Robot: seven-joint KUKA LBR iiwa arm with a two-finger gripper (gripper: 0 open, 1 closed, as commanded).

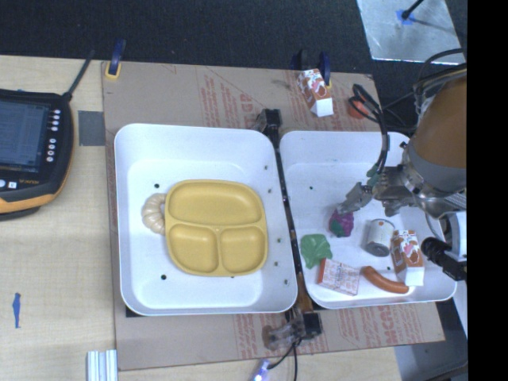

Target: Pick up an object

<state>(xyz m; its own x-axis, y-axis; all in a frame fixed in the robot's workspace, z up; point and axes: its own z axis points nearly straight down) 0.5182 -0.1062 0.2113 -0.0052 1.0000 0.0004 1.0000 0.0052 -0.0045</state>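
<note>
**Jaws low in the right bin, above the purple piece**

You have two shallow white plastic bins on the bench (63, 236), side by side on a sheet of brown cardboard (198, 94). The left bin (135, 157) has rounded corners and carries a yellow tray (214, 226), smooth, glossy, moulded into three compartments. A pale, ridged, shell-like lump (152, 213) sits against the tray's left edge, touching it.

The right bin (317, 149) holds the loose things. A small purple knobbly piece (342, 225) lies near the middle. Just beside it, lower left, a green leafy-shaped piece (315, 249). Below that, a flat red-and-white packet (339, 276), and to its right an orange-red sausage shape (385, 280), smooth and curved. A short grey metal can (379, 237) lies on its side, with a small printed carton (409, 257) touching it on the right.

The arm's grey body with its orange band enters from the right. The gripper (355, 201) hangs just above and right of the purple piece; dark metal fingers point down-left. You cannot tell whether the jaws are released or clenched, nor whether they touch the purple piece.

Outside the bins: a second small carton (315, 91) on the cardboard at the top, and an orange-rimmed control pendant (28, 149) with a dark screen at the far left of the bench.
</note>
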